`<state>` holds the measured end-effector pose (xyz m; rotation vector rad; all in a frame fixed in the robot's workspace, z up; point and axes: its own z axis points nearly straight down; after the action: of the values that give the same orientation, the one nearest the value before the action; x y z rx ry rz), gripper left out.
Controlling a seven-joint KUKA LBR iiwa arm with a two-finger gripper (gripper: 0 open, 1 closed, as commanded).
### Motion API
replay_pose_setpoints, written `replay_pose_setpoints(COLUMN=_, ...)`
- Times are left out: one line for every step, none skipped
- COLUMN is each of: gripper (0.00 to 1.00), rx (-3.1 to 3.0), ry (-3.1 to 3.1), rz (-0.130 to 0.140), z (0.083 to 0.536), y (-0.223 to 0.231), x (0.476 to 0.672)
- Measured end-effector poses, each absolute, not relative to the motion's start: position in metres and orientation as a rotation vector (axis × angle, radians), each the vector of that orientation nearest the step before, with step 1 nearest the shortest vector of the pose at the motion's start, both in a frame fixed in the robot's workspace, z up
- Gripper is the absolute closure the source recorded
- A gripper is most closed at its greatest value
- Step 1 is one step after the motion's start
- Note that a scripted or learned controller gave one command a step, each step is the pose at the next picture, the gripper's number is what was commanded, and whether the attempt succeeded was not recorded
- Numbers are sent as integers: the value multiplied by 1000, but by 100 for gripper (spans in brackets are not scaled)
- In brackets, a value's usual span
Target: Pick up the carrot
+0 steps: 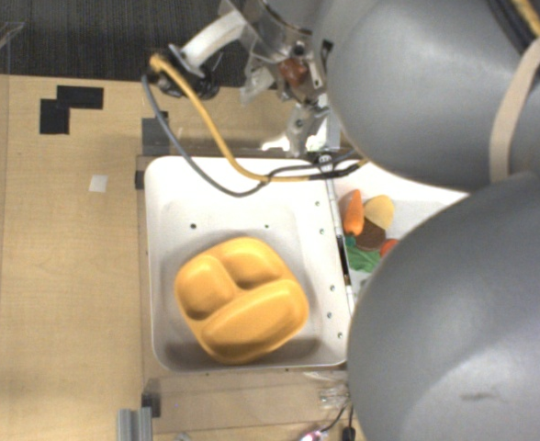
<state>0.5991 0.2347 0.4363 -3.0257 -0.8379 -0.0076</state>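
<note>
The carrot (353, 211) is a small orange piece lying in the right bin, just past the wall that divides the two bins. It is close against a tan rounded item (379, 211) and a brown one (371, 235). The gripper (304, 136) hangs above the far rim of the bins, up and to the left of the carrot and apart from it. Nothing shows between its tips. The grey arm (435, 81) covers most of the right bin.
A large yellow moulded object (242, 297) lies in the left bin (174, 200). A green item (363, 258) sits below the brown one. Yellow and black cables (206, 127) droop from the wrist over the left bin's far edge.
</note>
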Motion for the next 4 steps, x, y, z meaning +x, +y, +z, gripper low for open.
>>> replay_pose_setpoints(gripper=0, rx=-3100, ry=-503, rz=-2, z=226, y=234, x=605)
replay_pose_setpoints(gripper=0, rx=-3124, ry=-316, rz=-2, z=144, y=234, x=525)
replay_pose_setpoints(gripper=0, rx=-3119, ry=-354, rz=-5, z=255, y=235, x=580)
replay_pose_setpoints(gripper=0, rx=-3120, ry=-353, rz=-5, z=255, y=235, x=580)
